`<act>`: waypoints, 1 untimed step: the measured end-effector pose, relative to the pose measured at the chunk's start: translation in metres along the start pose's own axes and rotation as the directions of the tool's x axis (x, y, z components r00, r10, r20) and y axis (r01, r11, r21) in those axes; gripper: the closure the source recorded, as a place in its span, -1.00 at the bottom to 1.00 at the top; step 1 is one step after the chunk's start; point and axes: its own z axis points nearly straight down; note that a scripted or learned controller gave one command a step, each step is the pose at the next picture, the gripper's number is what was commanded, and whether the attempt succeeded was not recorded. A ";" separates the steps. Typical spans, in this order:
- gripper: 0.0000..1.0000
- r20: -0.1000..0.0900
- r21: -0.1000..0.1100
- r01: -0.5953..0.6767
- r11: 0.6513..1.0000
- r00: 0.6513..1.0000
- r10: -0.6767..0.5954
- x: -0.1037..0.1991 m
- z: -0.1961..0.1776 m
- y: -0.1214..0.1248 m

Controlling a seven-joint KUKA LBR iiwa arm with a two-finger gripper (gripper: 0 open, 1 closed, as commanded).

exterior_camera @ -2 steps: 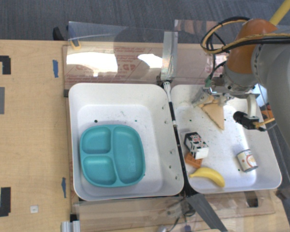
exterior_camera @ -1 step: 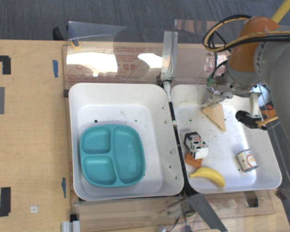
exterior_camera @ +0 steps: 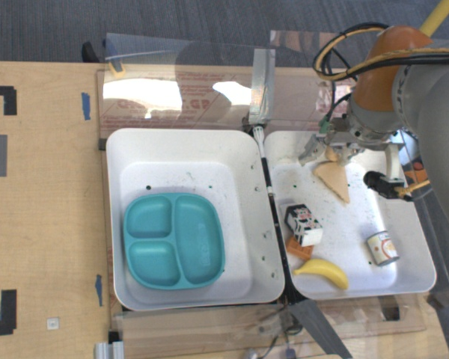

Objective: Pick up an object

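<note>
1. The bench (exterior_camera: 37,200) is the biggest thing. It is light brown, with black marks and bits of blue tape on its left part.
2. The arm (exterior_camera: 426,103) comes in from the right. It is grey with an orange band (exterior_camera: 389,51) near the top, and black and yellow cables loop over it.
3. The left bin (exterior_camera: 187,144) is white and shallow. The right bin (exterior_camera: 411,275) sits just beside it and is white too.
4. A teal plate (exterior_camera: 174,240) with 3 sections lies in the left bin, toward the front.
5. A tan wedge (exterior_camera: 335,178), shaped like a slice, lies near the back of the right bin. It could be the thing to pick up.
6. The gripper (exterior_camera: 337,142) hangs right over the wide end of the tan wedge. I cannot tell if its fingers are spread or closed, or if they touch the wedge.
7. A yellow banana (exterior_camera: 323,271) lies at the front of the right bin.
8. A small box (exterior_camera: 303,224) in black, white and red lies near the left wall of the right bin. Its print is too small to read.
9. A small can (exterior_camera: 382,247) lies on its side toward the right. Its label is too blurry to read.
10. A small orange piece (exterior_camera: 299,247) sits between the box and the banana.
</note>
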 end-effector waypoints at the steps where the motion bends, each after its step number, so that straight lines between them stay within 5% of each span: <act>1: -1.00 0.000 -0.016 0.000 1.000 1.000 0.000 -0.028 0.009 -0.025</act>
